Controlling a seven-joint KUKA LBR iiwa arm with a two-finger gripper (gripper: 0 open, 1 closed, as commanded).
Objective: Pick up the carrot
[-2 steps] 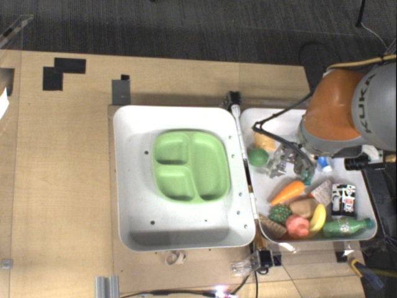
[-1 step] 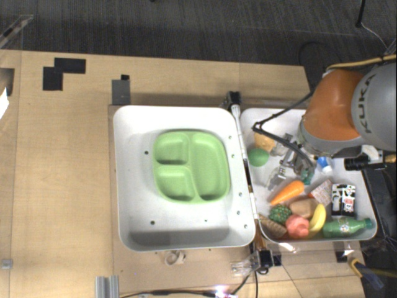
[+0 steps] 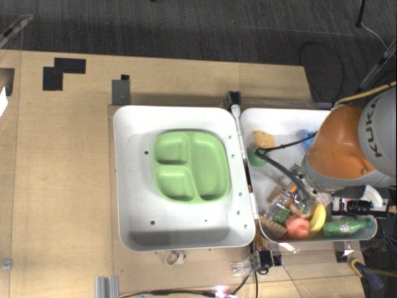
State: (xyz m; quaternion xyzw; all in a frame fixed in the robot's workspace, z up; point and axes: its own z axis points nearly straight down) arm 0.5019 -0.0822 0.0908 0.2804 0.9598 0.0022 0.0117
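The arm reaches into the right bin [image 3: 282, 118] from the right, its orange band [image 3: 338, 144] over the bin's middle. The gripper [image 3: 289, 197] points down and to the left, low over a heap of toy food at the bin's front edge. Just below its tip lies a small orange piece with a green end [image 3: 281, 216], which looks like the carrot; it is partly hidden by the gripper and the things around it. I see nothing clearly held.
Around the carrot lie a pink-red fruit [image 3: 298, 227], a banana [image 3: 318, 218], a green bottle [image 3: 345, 227] and a brown piece [image 3: 275, 229]. A yellow item [image 3: 264, 139], a green one [image 3: 254, 158] and a blue one [image 3: 308, 136] lie further back. The left bin [image 3: 133, 228] holds a green divided plate [image 3: 190, 165].
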